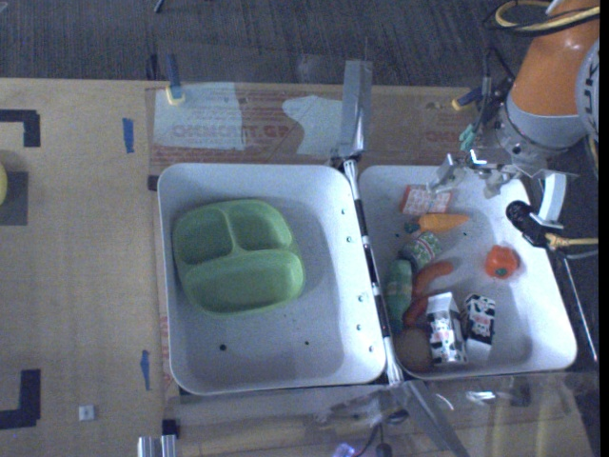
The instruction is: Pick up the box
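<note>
Small flat box, white and red with faint print, lying face up and slightly askew, near the back left corner of the right-hand bin, just behind an orange carrot, apart from the other toys.

A green tray with three parts lies in the left bin; the right bin holds toy food and two small cow-print boxes. The gripper hangs over the right bin's far edge, near a small red and white packet.
</note>
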Tool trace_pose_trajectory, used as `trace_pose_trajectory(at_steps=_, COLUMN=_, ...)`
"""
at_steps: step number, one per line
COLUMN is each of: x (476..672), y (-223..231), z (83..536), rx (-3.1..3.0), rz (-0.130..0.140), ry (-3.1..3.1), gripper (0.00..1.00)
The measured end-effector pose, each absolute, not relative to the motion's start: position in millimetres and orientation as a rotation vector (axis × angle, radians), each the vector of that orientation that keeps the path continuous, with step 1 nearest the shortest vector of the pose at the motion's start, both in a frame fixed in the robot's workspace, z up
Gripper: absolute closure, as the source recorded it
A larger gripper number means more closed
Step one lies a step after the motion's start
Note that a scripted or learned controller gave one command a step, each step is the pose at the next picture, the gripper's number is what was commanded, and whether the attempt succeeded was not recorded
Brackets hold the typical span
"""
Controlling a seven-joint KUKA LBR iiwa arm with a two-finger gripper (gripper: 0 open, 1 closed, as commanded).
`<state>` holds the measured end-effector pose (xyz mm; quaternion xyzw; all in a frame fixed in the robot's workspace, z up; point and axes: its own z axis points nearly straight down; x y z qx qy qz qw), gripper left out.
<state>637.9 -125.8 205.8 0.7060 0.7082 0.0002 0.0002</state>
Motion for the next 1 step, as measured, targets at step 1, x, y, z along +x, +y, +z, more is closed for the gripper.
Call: trace_pose_trajectory(at_steps=1, x=594.1, y=-173.5, z=85.9, rx=2.230, rz=0.003, ry=2.209, gripper=0.00)
